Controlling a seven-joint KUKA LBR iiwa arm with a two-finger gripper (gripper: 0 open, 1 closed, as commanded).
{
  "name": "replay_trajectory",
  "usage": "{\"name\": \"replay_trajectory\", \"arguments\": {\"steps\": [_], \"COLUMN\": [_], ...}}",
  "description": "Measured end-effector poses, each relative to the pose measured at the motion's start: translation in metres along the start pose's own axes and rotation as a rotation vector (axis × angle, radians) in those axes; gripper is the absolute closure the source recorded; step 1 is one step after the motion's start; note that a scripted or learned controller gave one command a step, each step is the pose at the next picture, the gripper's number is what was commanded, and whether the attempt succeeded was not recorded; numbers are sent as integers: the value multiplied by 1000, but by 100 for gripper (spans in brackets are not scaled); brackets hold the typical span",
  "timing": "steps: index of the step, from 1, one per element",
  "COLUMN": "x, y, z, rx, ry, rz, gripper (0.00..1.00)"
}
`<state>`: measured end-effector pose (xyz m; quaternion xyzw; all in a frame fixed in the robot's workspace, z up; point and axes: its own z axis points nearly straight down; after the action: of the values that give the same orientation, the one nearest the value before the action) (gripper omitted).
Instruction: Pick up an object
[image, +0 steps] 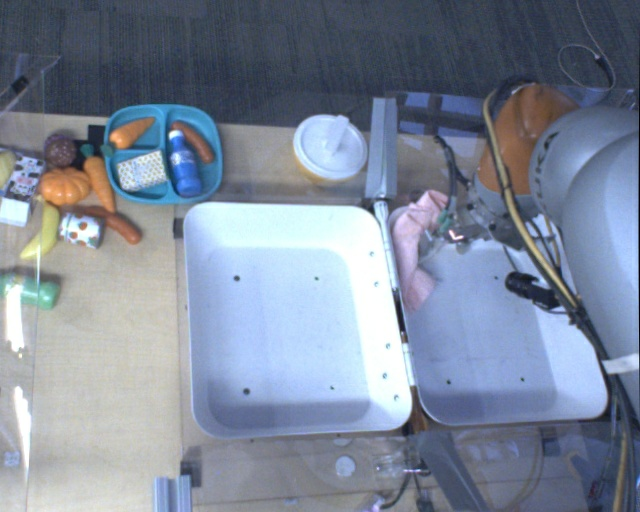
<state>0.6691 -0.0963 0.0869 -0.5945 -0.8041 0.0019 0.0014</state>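
The grey arm with the orange band (525, 120) is reaching in from the right over the far left corner of the right-hand shallow white bin (520, 400). Its tool (447, 232) is sitting just beside a crumpled pink cloth (412, 245), which is lying in that corner against the wall shared with the left-hand shallow white bin (290, 320). The tool's tip is touching or nearly touching the cloth's right edge, but cables and the wrist body are crowding it, so I cannot tell how the tool is set, nor whether any cloth is caught in it.

On the wooden tabletop (100, 400), behind the left bin, a round white-lidded yellow cup (330, 148) is standing. Further left, a teal divided plastic plate (165, 153) is holding toy foods and a small blue bottle (185, 163). Scattered toy vegetables are lying beside the plate, among them an orange pumpkin (64, 186) and a yellow banana (42, 232).
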Motion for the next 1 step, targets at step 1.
{"name": "replay_trajectory", "arguments": {"steps": [1], "x": [-49], "y": [-21], "z": [-48], "rx": [-3], "ry": [0], "rz": [197], "gripper": [0]}}
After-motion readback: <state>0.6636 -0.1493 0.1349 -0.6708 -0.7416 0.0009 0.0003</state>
